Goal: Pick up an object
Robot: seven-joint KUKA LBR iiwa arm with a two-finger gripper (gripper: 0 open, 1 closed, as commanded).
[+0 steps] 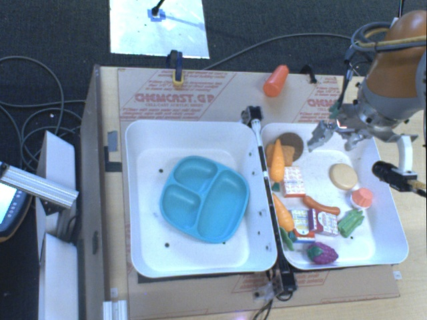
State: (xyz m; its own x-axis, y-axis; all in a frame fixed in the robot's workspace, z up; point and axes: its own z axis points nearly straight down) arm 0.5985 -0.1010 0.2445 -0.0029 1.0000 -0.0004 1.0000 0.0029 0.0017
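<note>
- While the arm (393, 52) reaches in from the right of the camera view, its gripper (340, 133) hangs over the far part of the right bin (393, 235), and its two fingers stand apart with nothing between them.
- One finger (320, 134) points toward the brown bowl-like piece (291, 144) in the bin's far left corner; the other (352, 139) sits closer to the arm's body.
- Toy food, any piece of which could be the thing to pick up, lies scattered in the right bin, all of it resting on the bin floor and none of it touched by the gripper.
- A tan round biscuit (343, 176) lies near the gripper, toward the front, with a small orange-pink piece (362, 198) just beside it.
- An upright-lying carrot (276, 161) runs along the bin's left wall, next to a small printed box (294, 181).
- A sausage (322, 206) lies across the middle, touching a red-and-white packet (325, 223).
- A second carrot (283, 212) lies at the left wall, with a green vegetable (351, 223) and a purple fruit (322, 253) toward the front.
- The left bin (147, 179) holds a blue divided plate (203, 199), lying flat.
- On the bench (200, 95) beyond the bins lies an orange cylinder (275, 81), well apart from the gripper.
- A yellow-and-blue clamp (177, 69) grips the bench's far edge.
</note>
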